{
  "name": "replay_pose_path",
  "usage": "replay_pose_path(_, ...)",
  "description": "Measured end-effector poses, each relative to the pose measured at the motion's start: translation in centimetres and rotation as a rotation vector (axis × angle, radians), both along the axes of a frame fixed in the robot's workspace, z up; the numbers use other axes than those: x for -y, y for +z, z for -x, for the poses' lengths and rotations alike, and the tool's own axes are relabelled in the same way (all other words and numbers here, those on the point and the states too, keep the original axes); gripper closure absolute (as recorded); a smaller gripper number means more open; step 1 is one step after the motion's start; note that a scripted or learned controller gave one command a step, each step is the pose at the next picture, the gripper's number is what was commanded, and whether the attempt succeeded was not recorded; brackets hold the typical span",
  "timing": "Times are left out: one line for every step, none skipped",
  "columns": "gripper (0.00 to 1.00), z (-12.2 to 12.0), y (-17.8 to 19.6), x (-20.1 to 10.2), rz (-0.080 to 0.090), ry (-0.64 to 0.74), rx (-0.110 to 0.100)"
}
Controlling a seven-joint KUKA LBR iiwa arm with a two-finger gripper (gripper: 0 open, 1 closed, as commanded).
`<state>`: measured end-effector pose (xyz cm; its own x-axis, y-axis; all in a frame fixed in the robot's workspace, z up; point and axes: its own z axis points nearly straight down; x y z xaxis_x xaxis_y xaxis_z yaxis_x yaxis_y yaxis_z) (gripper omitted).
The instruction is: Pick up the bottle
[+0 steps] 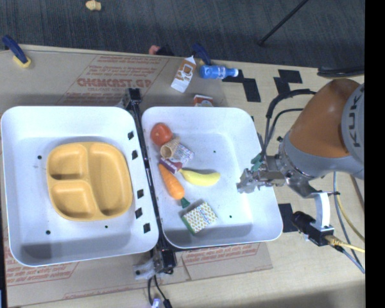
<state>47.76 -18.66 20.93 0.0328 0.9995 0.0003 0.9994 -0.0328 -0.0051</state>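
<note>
Robotics lab test cell. Evidence: industrial arm [324,136] over bench [295,281]; two white bins [13,172] side by side, clipped together at shared edge; cardboard sheets under bins; black marker patches [247,85] on bench top; loose cables [346,233]; toy food props [201,178]; dark carpet [115,11] beyond bench; tripod leg [295,11].

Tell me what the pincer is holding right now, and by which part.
Nothing visible. The pincer hovers over the right edge of the right bin, with no object between its tips; the banana lies apart to its left.
</note>
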Motion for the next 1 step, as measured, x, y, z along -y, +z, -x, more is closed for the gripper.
replay_pose_path(1.00, 0.16, 0.84, 2.07, 0.002, -0.396, 0.002)
